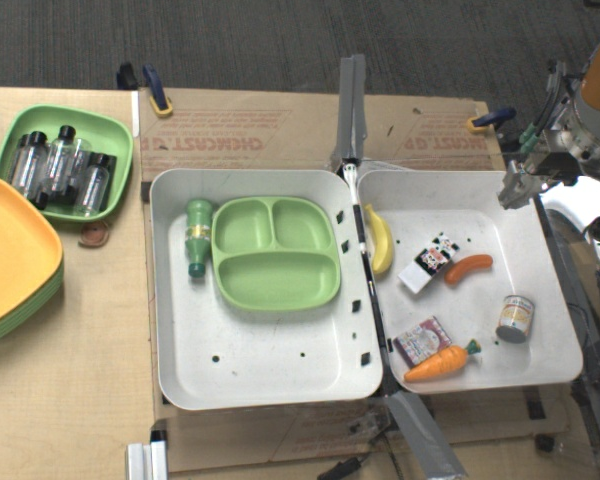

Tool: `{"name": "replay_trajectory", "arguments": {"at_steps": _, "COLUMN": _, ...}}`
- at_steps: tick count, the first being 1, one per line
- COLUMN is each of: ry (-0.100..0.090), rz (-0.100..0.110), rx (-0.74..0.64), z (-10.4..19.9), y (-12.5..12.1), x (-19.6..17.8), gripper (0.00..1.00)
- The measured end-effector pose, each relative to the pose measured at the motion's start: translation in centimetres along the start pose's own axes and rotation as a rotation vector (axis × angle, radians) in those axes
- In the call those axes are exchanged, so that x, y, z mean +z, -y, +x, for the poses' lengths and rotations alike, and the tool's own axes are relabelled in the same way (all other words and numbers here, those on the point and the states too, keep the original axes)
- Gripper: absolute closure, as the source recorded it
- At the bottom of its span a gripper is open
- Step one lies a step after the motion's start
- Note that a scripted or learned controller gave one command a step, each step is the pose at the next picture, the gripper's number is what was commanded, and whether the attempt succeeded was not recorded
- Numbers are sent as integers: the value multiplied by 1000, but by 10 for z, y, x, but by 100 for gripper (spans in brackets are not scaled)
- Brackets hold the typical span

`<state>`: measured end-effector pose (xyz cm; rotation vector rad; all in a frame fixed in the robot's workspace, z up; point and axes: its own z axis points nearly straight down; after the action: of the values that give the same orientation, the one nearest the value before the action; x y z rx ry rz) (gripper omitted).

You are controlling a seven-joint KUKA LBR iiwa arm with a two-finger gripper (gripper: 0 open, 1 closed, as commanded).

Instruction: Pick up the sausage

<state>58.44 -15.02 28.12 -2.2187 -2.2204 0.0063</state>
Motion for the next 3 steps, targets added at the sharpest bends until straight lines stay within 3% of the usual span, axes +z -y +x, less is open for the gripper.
{"name": "replay_trajectory", "arguments": {"at_steps": 1, "ry": 1, "rz": -4, "rx": 256, "z": -41, "y": 8, "x": -7, "gripper": 100}}
{"name": "replay_trajectory", "arguments": {"at_steps": 2, "ry": -1, "rz": 1, "rx": 540, "z": -63, "y": -32, "x": 84, "gripper": 100}}
{"name": "replay_trajectory", "arguments": {"at_steps": 3, "ry": -1, "rz": 0, "rx": 804, "z": -43, "y": -66, "x": 190, "gripper": 100}}
